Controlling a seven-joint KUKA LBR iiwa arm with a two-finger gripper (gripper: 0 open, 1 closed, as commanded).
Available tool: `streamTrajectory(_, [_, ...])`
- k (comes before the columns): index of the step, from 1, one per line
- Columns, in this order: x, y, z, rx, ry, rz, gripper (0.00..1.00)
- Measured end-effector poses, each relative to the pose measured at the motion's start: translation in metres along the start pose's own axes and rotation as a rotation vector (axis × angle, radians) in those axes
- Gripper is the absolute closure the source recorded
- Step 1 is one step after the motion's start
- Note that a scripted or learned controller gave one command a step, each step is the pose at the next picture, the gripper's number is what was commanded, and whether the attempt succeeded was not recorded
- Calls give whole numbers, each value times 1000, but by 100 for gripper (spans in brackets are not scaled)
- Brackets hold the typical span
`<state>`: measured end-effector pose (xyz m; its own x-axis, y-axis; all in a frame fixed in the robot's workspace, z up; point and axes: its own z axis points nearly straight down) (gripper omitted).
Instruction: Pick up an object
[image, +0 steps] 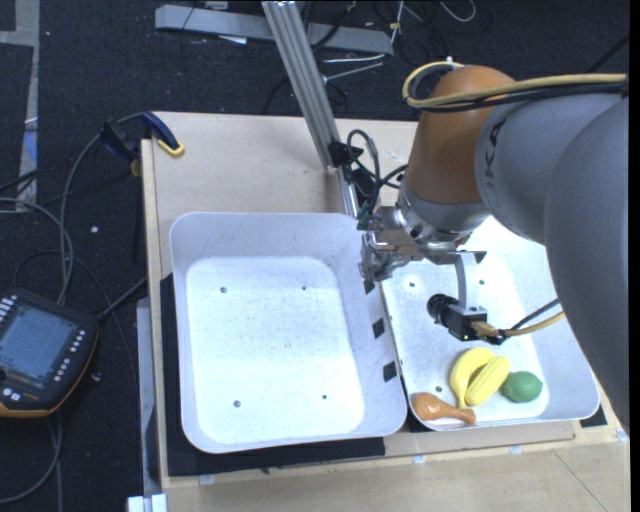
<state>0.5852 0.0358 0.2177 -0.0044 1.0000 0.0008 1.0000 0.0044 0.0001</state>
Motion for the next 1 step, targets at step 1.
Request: streamTrajectory(1, [48, 12, -1, 0, 0, 0, 100])
